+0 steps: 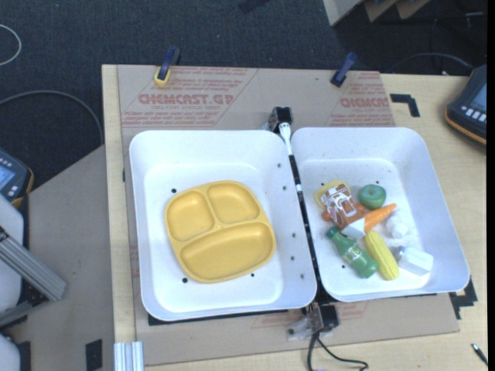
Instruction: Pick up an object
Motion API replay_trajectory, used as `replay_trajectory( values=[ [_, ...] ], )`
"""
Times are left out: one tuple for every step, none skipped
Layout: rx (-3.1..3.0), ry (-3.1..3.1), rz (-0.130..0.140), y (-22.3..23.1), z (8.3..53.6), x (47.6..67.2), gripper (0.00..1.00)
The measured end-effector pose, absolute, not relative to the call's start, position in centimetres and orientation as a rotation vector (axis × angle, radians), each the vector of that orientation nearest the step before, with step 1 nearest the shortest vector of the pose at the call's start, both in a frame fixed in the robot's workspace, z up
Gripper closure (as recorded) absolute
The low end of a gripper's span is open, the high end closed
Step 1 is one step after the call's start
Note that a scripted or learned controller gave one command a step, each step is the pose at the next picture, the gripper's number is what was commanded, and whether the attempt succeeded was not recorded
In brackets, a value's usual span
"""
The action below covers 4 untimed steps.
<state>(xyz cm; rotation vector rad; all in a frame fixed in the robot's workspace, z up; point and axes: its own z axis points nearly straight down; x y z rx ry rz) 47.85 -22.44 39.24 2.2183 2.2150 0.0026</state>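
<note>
Bench point(232, 91): carried two shallow white bins side by side, apparently clamped in place at twelve o'clock so they would not slide.
Left bin point(147, 161): held a yellow divided tray point(220, 229), lying flat near its centre.
Right bin point(433, 176): held the candidate objects, bunched toward the six o'clock half.
Cluster: a green bottle point(352, 253) lay beside a yellow corn cob point(382, 255); an orange carrot point(377, 216) lay across at their twelve o'clock, with a round green piece point(373, 196) and a printed packet point(337, 202) beyond it; white pieces point(415, 261) sat at four o'clock.
Packing: items touched or overlapped, so a clean pinch likely demanded an outer piece.
End effector: its state could not be told.
Progress: judged unstarted, nothing lifted.
</note>
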Motion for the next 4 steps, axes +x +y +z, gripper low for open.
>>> replay_trajectory(
  values=[
    [2.226,2.226,-0.004,-22.1,32.0,47.9,1.0],
    [2.221,2.224,-0.001,-20.9,31.9,47.9,1.0],
    [2.221,2.224,0.0,-19.8,31.5,48.0,1.0],
    [2.221,2.215,0.0,-22.6,32.0,47.9,1.0]
  ],
)
